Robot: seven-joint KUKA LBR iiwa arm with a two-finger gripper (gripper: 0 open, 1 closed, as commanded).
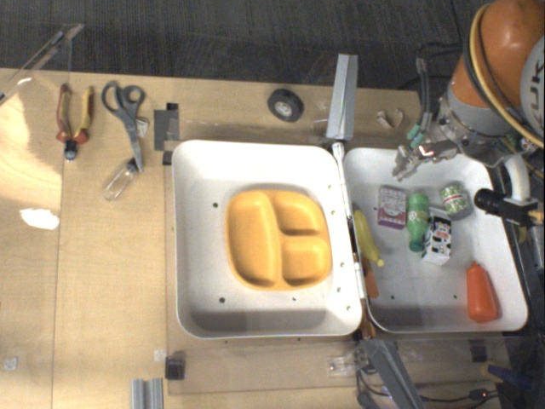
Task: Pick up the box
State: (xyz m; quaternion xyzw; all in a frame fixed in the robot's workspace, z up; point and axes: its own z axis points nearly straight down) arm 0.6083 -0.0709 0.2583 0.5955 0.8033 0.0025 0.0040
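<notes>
I've got the gripper (409, 158) hanging over the far corner of the right bin (509, 322), near the rim closest to the arm base; the fingers (400, 167) look slightly apart with nothing between them, though they're small and a bit blurry. The box I'm after, as I read it, is the small white carton with black markings (438, 239), lying flat on the bin floor. From the fingers it sits toward the near rim of the bin and a little toward the arm side, well apart. Its long axis runs roughly far-to-near, tilted slightly.

Crowding: the green bottle (417, 221) lies just beside the carton on the side facing the left bin (204, 313), likely touching. The green can (455, 198) is near the carton's far end. The purple packet (392, 207) sits beyond the bottle, the yellow banana (366, 239) by the dividing rim, the orange bottle (481, 293) toward the near corner. Open floor is on the carton's near side and arm side. My judgement: close across the short width, and the bottle-side finger has little room, so it could nudge the bottle
</notes>
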